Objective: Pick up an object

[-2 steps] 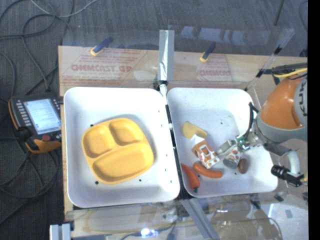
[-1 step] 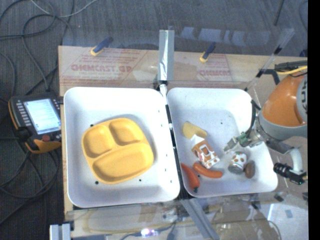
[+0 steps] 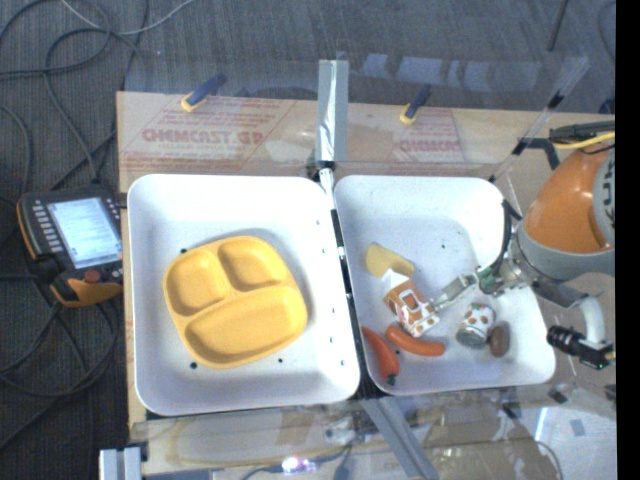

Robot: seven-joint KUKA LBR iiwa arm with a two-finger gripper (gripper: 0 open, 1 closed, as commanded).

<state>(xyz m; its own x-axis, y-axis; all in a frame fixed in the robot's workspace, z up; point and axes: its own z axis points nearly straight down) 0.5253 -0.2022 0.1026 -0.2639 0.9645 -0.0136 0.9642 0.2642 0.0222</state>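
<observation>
The right bin [image 3: 470, 203] holds several small objects. A pale yellow wedge [image 3: 388, 260] lies near its left wall. Below it sits an orange-and-white patterned box [image 3: 407, 308], then an orange sausage [image 3: 417, 346] and a red chilli pepper [image 3: 380, 353] by the front-left corner. A small spotted cup [image 3: 476, 323] and a brown lump [image 3: 498, 339] rest toward the front right. My gripper [image 3: 437, 298] reaches in from the right, low in the bin, its tip right against the patterned box's right side. Nothing is visibly lifted.
The left bin [image 3: 150, 208] carries a yellow divided plate [image 3: 236, 298]. A metal divider strip [image 3: 330, 118] runs between the bins at the back. The arm's orange band [image 3: 565, 213] hangs over the right bin's right wall. A teach pendant [image 3: 70, 233] lies left of the bench.
</observation>
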